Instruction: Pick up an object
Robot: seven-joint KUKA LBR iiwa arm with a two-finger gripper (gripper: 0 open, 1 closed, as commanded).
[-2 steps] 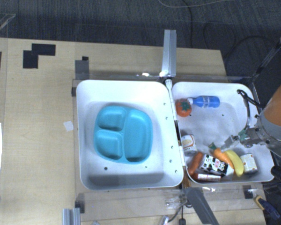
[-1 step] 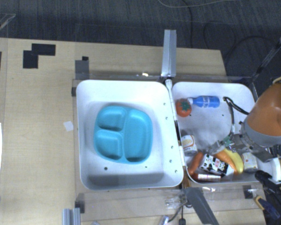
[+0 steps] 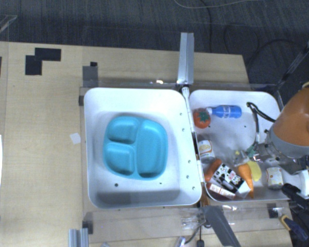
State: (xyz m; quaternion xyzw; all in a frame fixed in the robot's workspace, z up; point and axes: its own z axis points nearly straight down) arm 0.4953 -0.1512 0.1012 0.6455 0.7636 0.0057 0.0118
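Overhead: Arm Lowered Into the Cluttered Right Bin

Seen from above, two shallow white plastic bins are set side by side on a pale wooden surface (image 3: pixel 36 153). The left bin (image 3: pixel 95 189) is occupied by a turquoise plastic plate with three compartments (image 3: pixel 135 146), laid flat near the bin's middle.

The right bin (image 3: pixel 226 133) is crowded with small items. A blue and white plastic bottle (image 3: pixel 225 111) is laid on its side near the far wall, and a small red-orange round object with a green top (image 3: pixel 201 118) is placed just beside its left end, against the dividing wall. Nearer the middle, a small jar with a pale lid and a yellow label (image 3: pixel 205 150) is seen. Toward the near wall, an orange carrot-shaped item (image 3: pixel 212 170) is angled beside a black and white patterned box (image 3: pixel 229 178), and both are touching a second orange piece (image 3: pixel 246 175). A yellow object (image 3: pixel 254 170) and a small white cylindrical cup (image 3: pixel 274 176) are found further right.

The grey arm with its orange band (image 3: pixel 298 120) is extended in from the right, over the right bin. Its jaws (image 3: pixel 257 152) are lowered just above the yellow object and the second orange piece. Whether the jaws are released or clenched cannot be told, as the fingers are too small and cluttered to be made out, and nothing is visibly held between them.
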